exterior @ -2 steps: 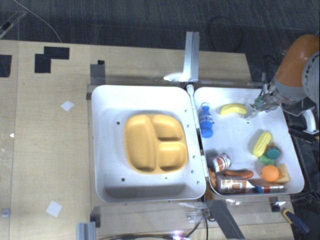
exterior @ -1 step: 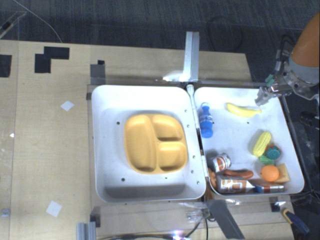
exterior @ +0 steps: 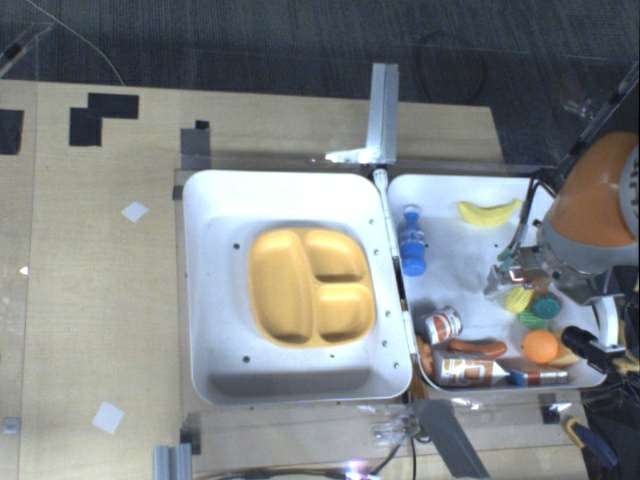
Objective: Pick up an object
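Camera view, left to right. Far left: wooden bench (exterior: 90, 298), black tape marks (exterior: 100, 116) at upper left, two small white squares (exterior: 134, 211) on the wood.

Left of centre: left bin (exterior: 200, 268), white and shallow. Holds a yellow compartment tray (exterior: 310, 286), lying flat mid-bin, one long section on its left and two smaller ones on its right.

Centre top: upright metal post (exterior: 384, 108) at the seam between the bins.

Right of the seam: right bin (exterior: 450, 193), crowded.
- Blue bottle (exterior: 411, 240), lying against the bin's left wall, cap toward the top of the frame.
- Banana (exterior: 488, 212), near the bin's upper edge, apart from the rest.
- Small can (exterior: 443, 324), tipped, lower left of the bin.
- Red sausage (exterior: 478, 347), just right of the can, with a brown bottle (exterior: 470, 371) lying on its side along the bin's lower wall below it.
- Red-and-blue marker (exterior: 535, 376), right of the brown bottle, same wall.
- Orange ball (exterior: 540, 346), just above the marker.
- Yellow piece (exterior: 520, 300) and teal piece (exterior: 545, 308), side by side above the ball.

Right side: gripper (exterior: 512, 273) low over the right bin, directly above the yellow piece, touching or nearly so. Opening: cannot tell, too small and cluttered to read. Nothing seen clamped. All candidate pick objects down in the right bin. Arm (exterior: 595, 203), orange band, entering from the right edge.
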Action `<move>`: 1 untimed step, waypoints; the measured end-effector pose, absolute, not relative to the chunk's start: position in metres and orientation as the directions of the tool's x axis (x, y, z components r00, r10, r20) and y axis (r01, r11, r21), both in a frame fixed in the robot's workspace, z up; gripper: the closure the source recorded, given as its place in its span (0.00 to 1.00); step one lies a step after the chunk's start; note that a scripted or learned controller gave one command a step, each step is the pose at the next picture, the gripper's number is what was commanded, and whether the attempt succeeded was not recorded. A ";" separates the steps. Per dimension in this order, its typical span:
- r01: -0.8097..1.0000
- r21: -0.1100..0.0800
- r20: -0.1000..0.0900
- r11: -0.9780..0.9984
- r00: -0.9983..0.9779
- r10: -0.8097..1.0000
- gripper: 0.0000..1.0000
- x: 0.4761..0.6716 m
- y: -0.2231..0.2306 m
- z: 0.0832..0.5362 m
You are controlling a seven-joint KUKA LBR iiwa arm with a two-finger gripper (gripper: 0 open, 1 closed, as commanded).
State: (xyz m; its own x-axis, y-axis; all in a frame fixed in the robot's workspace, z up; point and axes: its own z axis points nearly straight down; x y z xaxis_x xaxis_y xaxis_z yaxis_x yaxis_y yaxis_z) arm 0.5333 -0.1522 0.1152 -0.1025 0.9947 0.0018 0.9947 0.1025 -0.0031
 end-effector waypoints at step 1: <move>0.995 0.003 -0.001 0.101 -0.101 0.995 0.00 0.535 -0.153 0.118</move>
State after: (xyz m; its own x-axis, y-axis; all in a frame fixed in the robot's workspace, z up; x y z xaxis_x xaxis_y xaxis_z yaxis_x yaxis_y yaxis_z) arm 0.5351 -0.1531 0.1177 -0.1014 0.9948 -0.0007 0.9948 0.1014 0.0034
